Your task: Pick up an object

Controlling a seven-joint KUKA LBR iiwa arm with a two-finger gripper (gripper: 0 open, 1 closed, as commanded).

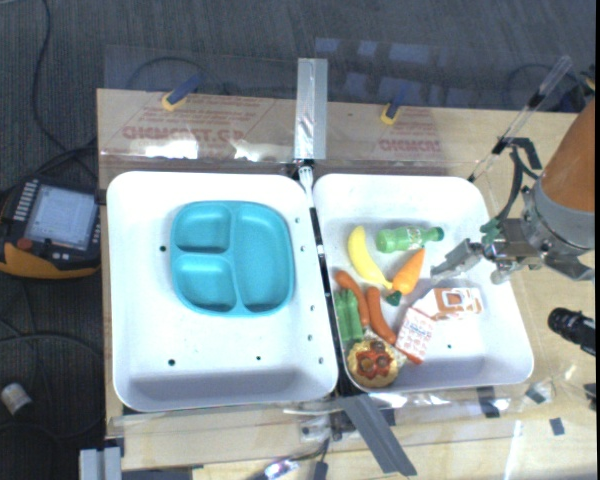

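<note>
Objects heaped in right bin: banana, carrot, green bottle, red-white packet. None lifted. Hand seen at bin's right side, above carrot; open or clenched cannot be told. Grasp judged not yet done. Blue tray sits in left bin.

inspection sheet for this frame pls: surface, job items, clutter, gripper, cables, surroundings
Surface: two white bins on a bench, left bin, right bin.
Job's things: right bin holds banana, green bottle, carrot, small cartons, other toy food.
Clutter: blue divided plate in left bin.
Gripper: gripper over right bin's right side, holding nothing.
Cables: black cables on floor, left.
Surroundings: handheld pendant on dark carpet, left.
</note>
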